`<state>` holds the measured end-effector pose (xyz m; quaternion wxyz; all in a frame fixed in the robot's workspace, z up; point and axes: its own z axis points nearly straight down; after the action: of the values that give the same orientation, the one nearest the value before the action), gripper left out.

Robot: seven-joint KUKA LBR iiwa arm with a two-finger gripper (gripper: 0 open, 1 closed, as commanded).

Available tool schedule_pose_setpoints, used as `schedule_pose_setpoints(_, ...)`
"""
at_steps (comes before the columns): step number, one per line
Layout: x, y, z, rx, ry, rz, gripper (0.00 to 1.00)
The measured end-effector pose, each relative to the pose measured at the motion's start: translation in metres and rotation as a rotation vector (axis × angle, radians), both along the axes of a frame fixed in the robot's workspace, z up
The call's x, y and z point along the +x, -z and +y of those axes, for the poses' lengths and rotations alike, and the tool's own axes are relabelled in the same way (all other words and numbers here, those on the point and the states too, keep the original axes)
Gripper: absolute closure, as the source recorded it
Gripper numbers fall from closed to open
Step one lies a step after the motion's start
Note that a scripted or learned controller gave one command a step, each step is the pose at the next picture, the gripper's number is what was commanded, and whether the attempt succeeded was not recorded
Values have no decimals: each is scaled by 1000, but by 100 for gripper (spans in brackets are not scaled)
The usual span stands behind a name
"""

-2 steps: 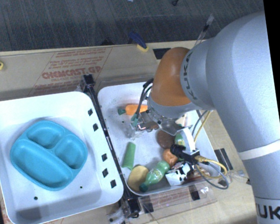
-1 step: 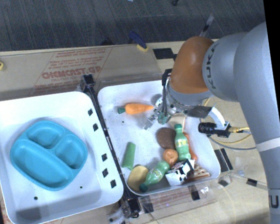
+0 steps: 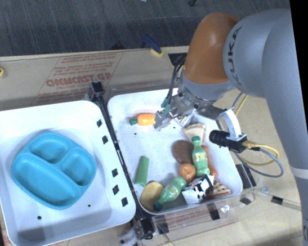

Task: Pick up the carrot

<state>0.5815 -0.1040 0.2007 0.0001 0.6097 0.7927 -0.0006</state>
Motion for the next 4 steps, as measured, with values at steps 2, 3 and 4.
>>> schedule_pose_setpoints(2, 54, 76, -29, -2, 155, 9, 0)
schedule_pose_setpoints(3, 85, 94, -58, 15, 458, -19, 0)
schedule_pose_setpoints(4, 53, 102, -58, 8, 509, -5, 0)
